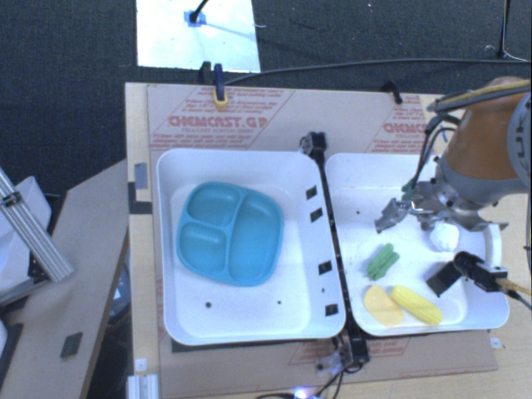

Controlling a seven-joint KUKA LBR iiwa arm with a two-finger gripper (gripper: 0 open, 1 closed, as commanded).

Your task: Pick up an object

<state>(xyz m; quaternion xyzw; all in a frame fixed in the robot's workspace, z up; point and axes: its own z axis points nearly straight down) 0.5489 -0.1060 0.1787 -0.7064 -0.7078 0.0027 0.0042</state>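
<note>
White bins [249,322] on a cardboard-covered bench [349,110], dark carpet around; gripper [397,213] grip unclear

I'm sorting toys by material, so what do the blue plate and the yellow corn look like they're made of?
The blue plate looks like molded plastic with a smooth, slightly matte finish: uniform colour, rounded dividers, soft rim. The yellow corn seems to be hard toy plastic, judging by its bright even colour and faint sheen, though rubber can't be ruled out from this view.
</note>
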